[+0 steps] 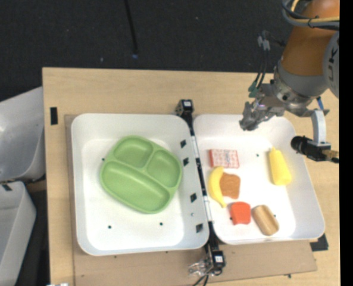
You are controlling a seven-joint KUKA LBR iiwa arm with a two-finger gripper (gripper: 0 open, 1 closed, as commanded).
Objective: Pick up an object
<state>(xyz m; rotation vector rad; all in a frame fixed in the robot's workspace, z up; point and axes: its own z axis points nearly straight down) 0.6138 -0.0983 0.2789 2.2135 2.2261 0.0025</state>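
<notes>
The right bin (301,219) holds several toy foods: a pink-and-white patterned block (224,158), a yellow banana (214,188), a brown-orange piece (230,186), a red piece (240,213), a tan bread roll (265,220) and a yellow corn-like piece (278,167). My gripper (249,121) hangs over the far edge of the right bin, above and behind the foods. Nothing shows between its fingers. The pink block lies nearest to it, lower left of the tips.
The left bin (87,219) carries a green divided plate (141,173). A black hinge strip with clips (195,171) runs between the bins. The orange-banded arm (310,40) reaches in from the upper right.
</notes>
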